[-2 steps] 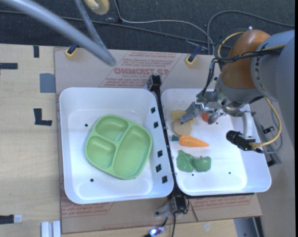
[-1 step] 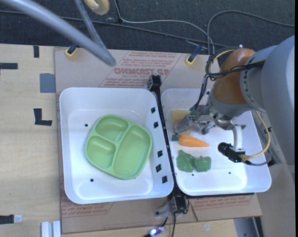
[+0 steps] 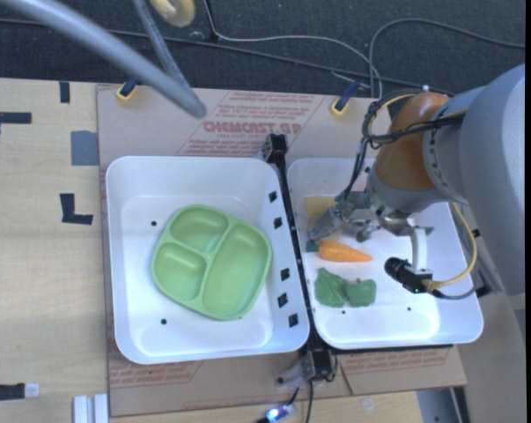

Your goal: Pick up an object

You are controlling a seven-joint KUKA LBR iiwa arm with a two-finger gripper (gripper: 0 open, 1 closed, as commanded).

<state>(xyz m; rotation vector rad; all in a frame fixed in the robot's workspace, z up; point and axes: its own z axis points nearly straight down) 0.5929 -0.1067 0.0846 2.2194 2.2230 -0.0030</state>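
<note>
In the right bin [image 3: 459,324] lie an orange carrot [image 3: 345,253], a green leafy toy piece [image 3: 343,290] just below it, and a pale yellow item [image 3: 318,206] near the bin's left wall. My gripper [image 3: 338,223] hangs low at the bin's upper left, just above the carrot and right beside the yellow item. The grey arm with its orange band [image 3: 410,152] comes in from the right and covers the bin's upper right part.
The left bin [image 3: 129,192] holds a green divided plate [image 3: 212,261]. A black divider [image 3: 287,236] with clips runs between the bins. Cables loop over the right bin's right side. A grey pole crosses the top left.
</note>
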